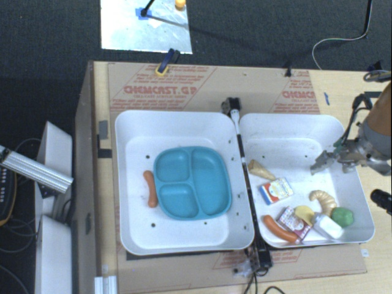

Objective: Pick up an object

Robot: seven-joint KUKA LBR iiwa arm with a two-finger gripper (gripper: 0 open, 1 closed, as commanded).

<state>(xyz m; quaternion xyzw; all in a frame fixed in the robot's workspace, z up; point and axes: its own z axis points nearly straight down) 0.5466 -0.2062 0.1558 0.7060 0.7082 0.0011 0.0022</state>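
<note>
My gripper point(323, 162) reaches in from the right, over the right side of the right bin point(288, 133), with nothing seen in it. Below it in that bin lie a tan croissant point(323, 199), a green ball point(343, 216) and a white piece point(329, 227). To its left are a yellowish wedge point(261, 170) and a small red-and-white box point(275, 190). Near the front edge sit a yellow piece point(304, 213), a red packet point(293, 222) and a sausage point(280, 228).
The left bin point(135, 139) holds a blue divided plate point(192, 182) with an orange sausage point(150, 188) beside it on its left. A ridge point(240, 158) separates the two bins. Cables point(343, 38) run across the bench behind the right bin.
</note>
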